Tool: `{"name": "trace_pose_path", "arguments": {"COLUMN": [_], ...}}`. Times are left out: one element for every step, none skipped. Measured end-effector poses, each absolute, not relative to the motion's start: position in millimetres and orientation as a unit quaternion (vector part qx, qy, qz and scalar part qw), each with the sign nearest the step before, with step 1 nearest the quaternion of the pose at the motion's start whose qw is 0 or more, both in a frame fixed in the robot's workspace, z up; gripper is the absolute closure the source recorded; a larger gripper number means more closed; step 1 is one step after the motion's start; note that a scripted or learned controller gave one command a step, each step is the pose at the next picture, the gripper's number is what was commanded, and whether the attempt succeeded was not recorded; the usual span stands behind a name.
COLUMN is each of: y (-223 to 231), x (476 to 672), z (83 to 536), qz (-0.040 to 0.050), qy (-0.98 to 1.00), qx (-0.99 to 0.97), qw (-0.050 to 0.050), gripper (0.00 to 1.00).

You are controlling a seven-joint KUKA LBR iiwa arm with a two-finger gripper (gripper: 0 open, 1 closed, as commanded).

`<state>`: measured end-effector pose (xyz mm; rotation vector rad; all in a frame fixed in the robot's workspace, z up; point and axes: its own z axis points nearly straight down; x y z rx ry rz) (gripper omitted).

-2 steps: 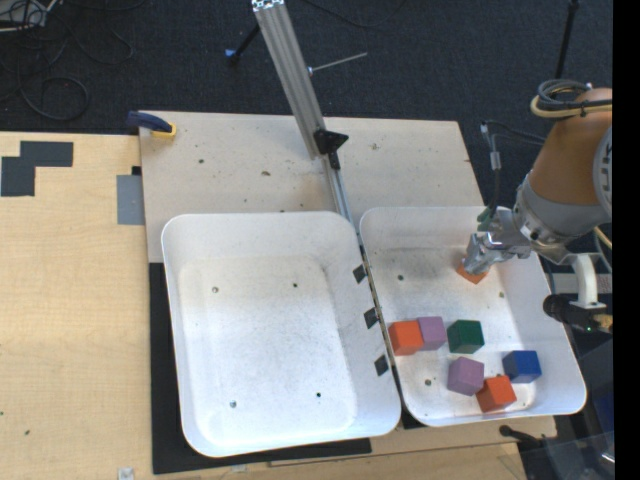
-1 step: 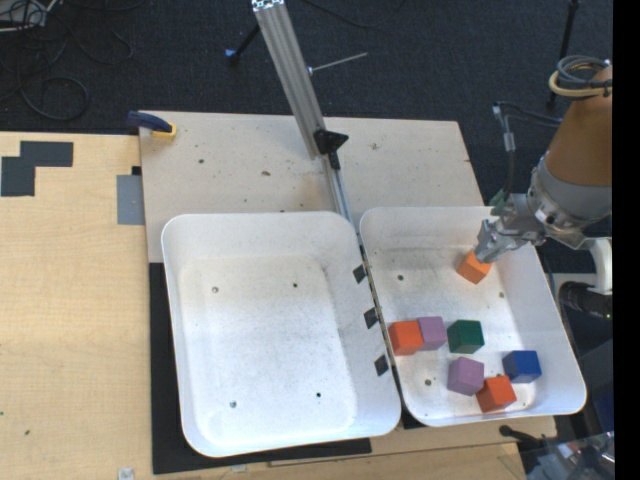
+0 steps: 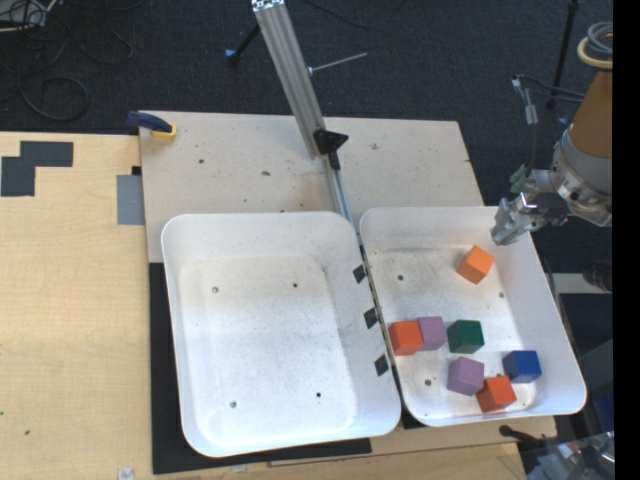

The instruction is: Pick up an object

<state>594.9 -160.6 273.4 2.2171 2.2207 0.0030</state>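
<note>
The right bin (image 3: 540, 278) holds several small cubes. An orange cube (image 3: 476, 264) lies alone near its far right. Along the middle sit a red-orange cube (image 3: 406, 337), a pale purple cube (image 3: 432, 332) touching it, and a green cube (image 3: 465, 336). Nearer the front lie a purple cube (image 3: 465, 375), a blue cube (image 3: 521, 365) and another red-orange cube (image 3: 496, 393). My gripper (image 3: 508, 223) hangs over the bin's far right rim, just up and right of the orange cube and apart from it. Nothing shows in its grasp.
The left bin (image 3: 190, 268) sits beside the right one, with black clips (image 3: 370, 318) along the shared edge. A slanted aluminium beam (image 3: 295, 68) rises behind the bins. A blue and yellow clamp (image 3: 152, 123) lies at the bench's far left corner.
</note>
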Motion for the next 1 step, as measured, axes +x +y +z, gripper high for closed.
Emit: {"name": "trace_pose_path", "arguments": {"y": [-113.7], "x": [578.1], "z": [271.2], "qz": [-0.0004], "qy": [0.708], "qx": [0.706], "qw": [-0.002], "gripper": [1.00]}}
